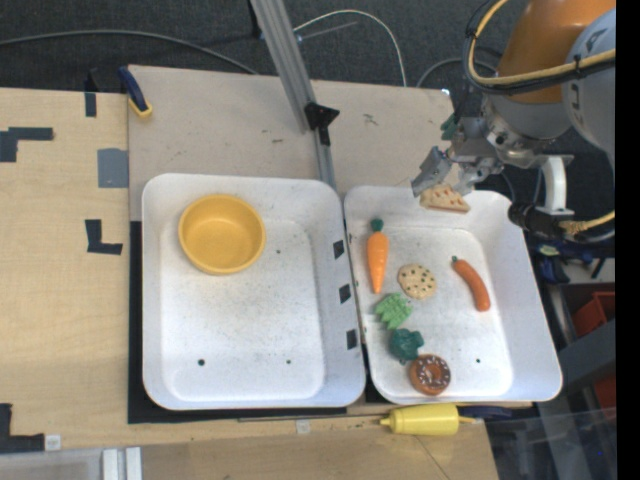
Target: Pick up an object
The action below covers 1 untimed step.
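My gripper [446,180] hangs over the far rim of the right bin [520,368]. A tan wedge like a pizza slice [445,201] sits between its fingertips, and the gripper is shut on it. The slice overlaps the bin's back edge and looks lifted off the floor. Below it in the right bin lie an orange carrot [377,256], a speckled cookie [416,281], a red-orange sausage [471,283], a light green broccoli piece [393,311], a dark green piece [405,344] and a chocolate donut [430,374].
The left bin [250,358] holds a yellow bowl [222,233] at its far left. A yellow bottle [425,420] lies on the bench in front of the right bin. A slanted metal pole [290,58] rises behind the bins' join.
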Available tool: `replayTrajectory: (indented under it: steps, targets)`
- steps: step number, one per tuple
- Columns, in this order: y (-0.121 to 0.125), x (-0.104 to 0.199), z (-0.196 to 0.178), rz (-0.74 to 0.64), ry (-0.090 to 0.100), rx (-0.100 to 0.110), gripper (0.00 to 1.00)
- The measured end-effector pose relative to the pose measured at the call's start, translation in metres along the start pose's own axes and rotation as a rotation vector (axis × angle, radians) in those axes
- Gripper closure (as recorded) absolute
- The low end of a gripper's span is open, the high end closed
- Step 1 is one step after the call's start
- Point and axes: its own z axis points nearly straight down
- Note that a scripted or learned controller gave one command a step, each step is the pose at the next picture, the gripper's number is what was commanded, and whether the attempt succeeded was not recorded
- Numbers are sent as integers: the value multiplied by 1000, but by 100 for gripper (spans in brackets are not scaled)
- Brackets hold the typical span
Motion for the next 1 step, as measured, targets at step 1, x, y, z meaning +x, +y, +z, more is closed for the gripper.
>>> replayTrajectory:
  steps: [1]
  targets:
    - [-26, 51, 15, 1, 0, 3, 100]
